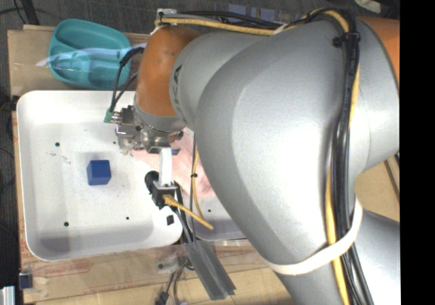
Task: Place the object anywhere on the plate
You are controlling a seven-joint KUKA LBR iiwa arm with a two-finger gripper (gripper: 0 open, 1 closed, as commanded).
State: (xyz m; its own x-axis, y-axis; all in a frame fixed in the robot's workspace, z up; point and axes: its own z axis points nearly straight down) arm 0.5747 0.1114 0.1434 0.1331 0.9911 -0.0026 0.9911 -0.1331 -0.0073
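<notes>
A small blue cube [98, 172] rests on the floor of the left white bin [41, 161], left of centre. My gripper [134, 135] hangs over the bin's right part, up and to the right of the cube and apart from it. Directly under and beside the gripper, a sliver of a pale pink plate [146, 159] peeks out at the bin's right side. The grey arm and its orange band hide most of the plate. Nothing shows between gripper and cube.
A teal plastic scoop [87, 52] lies on the wooden bench beyond the left bin's far edge. The big grey arm [272, 134] covers the right bin and the view's right half. Bare bin floor surrounds the cube.
</notes>
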